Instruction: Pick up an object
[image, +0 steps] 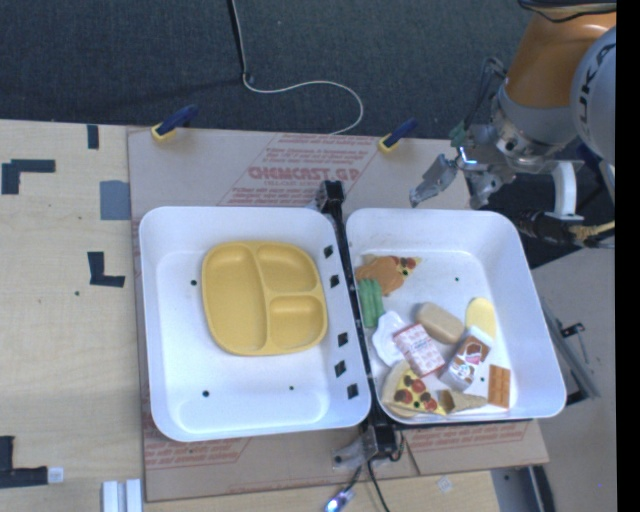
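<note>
While nothing yet sits between the fingers, stands at the very start of the job. Hangs as a grey two-finger gripper (462, 182) just beyond the far rim of the right-hand shallow white bin (530, 300), over the brown cardboard sheet (290, 170) and above bin level by the look of it. Shows fingers parted, one grey finger (432, 186) reaching out toward the left, the other near the wrist, with only bare air between.

Leaves every candidate for picking untouched in that right bin: an orange-brown toy pizza slice with dots (386, 270) near the far left corner, a green ridged toy vegetable (369, 300) just beside the divider, a tan bread-like block (440, 322) in the middle, a pale yellow oval piece (482, 317) to its right, a white packet with a pink label (416, 347), a small printed can-like item (465, 362), an orange wafer-like rectangle (498, 385), and a yellow pizza wedge with red toppings (412, 390) at the near edge. Packs several of these touching or overlapping toward the near half.

Holds a yellow three-compartment plastic plate (265, 297) alone in the left-hand shallow white bin (160, 320), well apart from the tool.

Counts, as a judgement, nothing as done: still to choose a target, travel over the bin, descend, close and lift.
</note>
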